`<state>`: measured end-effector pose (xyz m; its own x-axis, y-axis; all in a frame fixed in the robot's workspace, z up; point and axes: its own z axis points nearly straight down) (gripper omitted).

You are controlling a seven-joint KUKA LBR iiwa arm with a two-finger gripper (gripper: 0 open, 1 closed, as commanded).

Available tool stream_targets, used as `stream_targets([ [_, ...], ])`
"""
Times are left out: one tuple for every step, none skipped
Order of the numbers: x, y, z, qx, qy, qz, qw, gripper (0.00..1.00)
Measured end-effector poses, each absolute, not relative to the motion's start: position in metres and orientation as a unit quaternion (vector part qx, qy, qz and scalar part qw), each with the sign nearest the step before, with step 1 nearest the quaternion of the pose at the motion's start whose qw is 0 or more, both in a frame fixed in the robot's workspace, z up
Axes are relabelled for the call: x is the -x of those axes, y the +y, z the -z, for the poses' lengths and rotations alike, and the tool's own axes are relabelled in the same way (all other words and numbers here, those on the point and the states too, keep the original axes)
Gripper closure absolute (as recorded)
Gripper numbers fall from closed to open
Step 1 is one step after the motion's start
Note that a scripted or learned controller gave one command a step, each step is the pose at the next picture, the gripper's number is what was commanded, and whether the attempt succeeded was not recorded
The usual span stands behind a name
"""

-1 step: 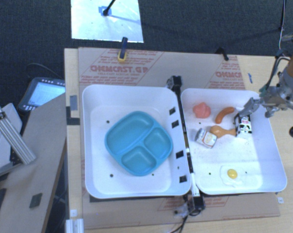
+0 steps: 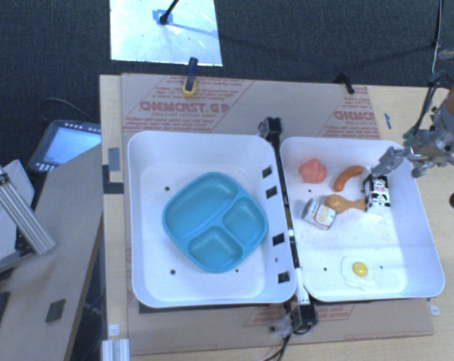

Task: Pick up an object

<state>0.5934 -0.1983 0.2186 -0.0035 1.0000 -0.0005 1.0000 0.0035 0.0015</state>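
- A sheet of cardboard lies under both bins on the bench, with a yellow clip at its far edge and a shiny metal plate beyond it on the dark floor.
- A tablet sits at the far left.
- The arm reaches in from the right over the far right corner of the right bin; its hand hangs just above a small black-and-white carton. Whether the hand is apart or together I cannot tell.
- The right bin holds a pink lump, an orange sausage, a tan spoon-like piece, a small tin and a fried egg at the near side.
- The left bin holds a blue divided plate.
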Motion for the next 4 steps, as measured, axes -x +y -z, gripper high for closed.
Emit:
stream_targets([
  [-0.596,-0.201,-0.176,-0.707,0.708,0.0004,0.000,0.00],
  [-0.589,-0.194,-0.120,-0.707,0.708,0.0004,-0.001,0.00],
  [-0.595,-0.199,-0.109,-0.707,0.707,-0.0034,0.012,0.00],
  [-0.597,-0.200,-0.121,-0.707,0.707,-0.0046,0.016,1.00],
])
